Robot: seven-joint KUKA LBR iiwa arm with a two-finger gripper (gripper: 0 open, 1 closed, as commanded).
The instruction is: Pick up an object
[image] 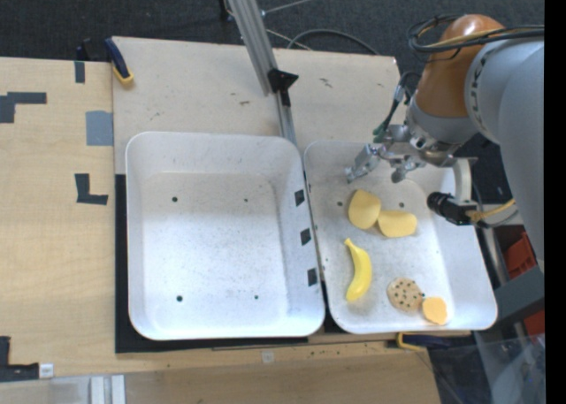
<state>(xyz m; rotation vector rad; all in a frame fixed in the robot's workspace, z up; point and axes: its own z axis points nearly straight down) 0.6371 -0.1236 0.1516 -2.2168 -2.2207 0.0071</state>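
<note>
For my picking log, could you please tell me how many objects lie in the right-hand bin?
5: a pale yellow piece nearest the arm, a second yellow piece touching its right side, a banana towards the front, and a cookie beside an orange piece at the front right.

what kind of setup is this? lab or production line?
Most likely a robotics lab bench for pick tests. Two white bins sit side by side on a wooden bench, the arm reaches over toy food such as a banana and a cookie.
</note>
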